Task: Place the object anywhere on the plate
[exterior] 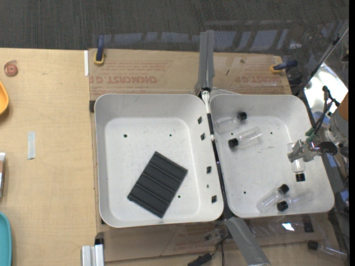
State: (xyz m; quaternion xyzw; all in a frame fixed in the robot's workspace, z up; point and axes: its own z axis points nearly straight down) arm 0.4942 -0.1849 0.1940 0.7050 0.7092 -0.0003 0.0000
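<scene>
The plate (158,183) is a black ribbed rectangle lying at a slant on the floor of the left bin (111,148). My gripper (299,158) hangs over the right side of the right bin (266,107), reaching in from the right. It is shut on a clear vial (299,167) with a black cap, which hangs cap-down from the fingertips above the bin floor. The plate is far to the gripper's left, across the wall between the bins.
Several more clear vials with black caps lie in the right bin: two near its back left (244,137) and two near its front right (288,201). A metal divider bar (206,65) runs between the bins at the back. Cardboard lies under both bins.
</scene>
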